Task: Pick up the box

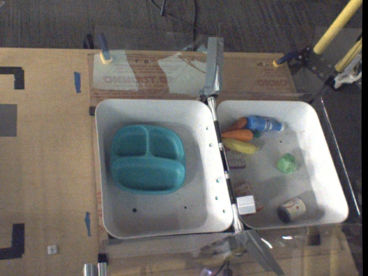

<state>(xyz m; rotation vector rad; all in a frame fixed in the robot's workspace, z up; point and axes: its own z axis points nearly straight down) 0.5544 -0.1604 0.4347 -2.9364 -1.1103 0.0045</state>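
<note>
Two shallow white plastic bins sit side by side. The small pale box (246, 204), cube-shaped, lies in the right bin (322, 154) against its left wall, near a cylindrical cup (291, 210). A smooth teal divided tray (148, 158) rests in the left bin (115, 211).

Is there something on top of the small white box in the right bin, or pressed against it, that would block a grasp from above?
Nothing lies on the box; its top is bare. It sits against the left wall of the right bin, beside a brownish object, so room at its sides is tight.
</note>
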